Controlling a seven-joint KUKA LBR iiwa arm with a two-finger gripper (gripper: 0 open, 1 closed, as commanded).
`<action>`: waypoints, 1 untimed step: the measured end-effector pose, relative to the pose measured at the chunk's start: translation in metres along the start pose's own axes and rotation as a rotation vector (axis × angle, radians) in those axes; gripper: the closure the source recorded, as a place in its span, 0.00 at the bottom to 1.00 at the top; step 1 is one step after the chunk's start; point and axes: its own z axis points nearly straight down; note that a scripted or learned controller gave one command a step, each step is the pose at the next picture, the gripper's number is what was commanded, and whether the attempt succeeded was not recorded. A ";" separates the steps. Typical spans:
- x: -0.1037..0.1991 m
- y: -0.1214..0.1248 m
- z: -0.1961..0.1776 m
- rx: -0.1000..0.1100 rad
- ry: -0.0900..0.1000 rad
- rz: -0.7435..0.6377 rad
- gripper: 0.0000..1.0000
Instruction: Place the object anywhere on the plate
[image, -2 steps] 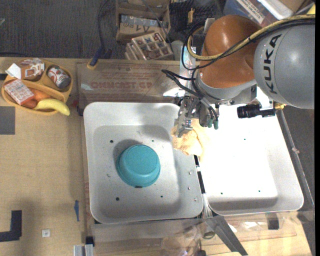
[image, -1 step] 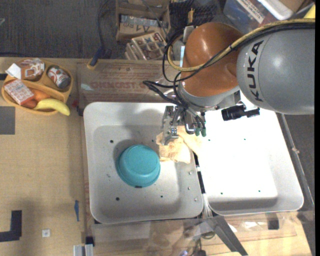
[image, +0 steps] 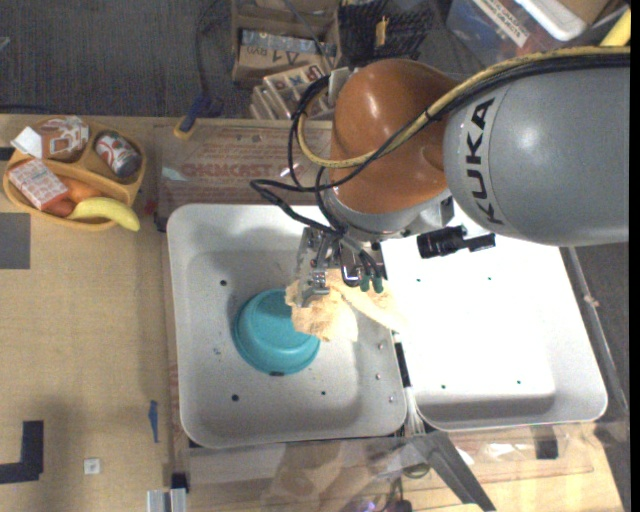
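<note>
Arm above; hand over tan object, touching teal plate.

"KUKA" runs in black letters down the grey arm at far right; print elsewhere is too blurred to read.

Robot lab, KUKA arm, white bins

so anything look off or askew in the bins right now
One thing: the tan object at the end effector overlaps the edge of the teal plate in the left bin, partly on it and hanging past its right rim rather than lying centred.
</note>
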 end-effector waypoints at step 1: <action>0.000 0.000 0.000 0.000 -0.001 0.001 0.00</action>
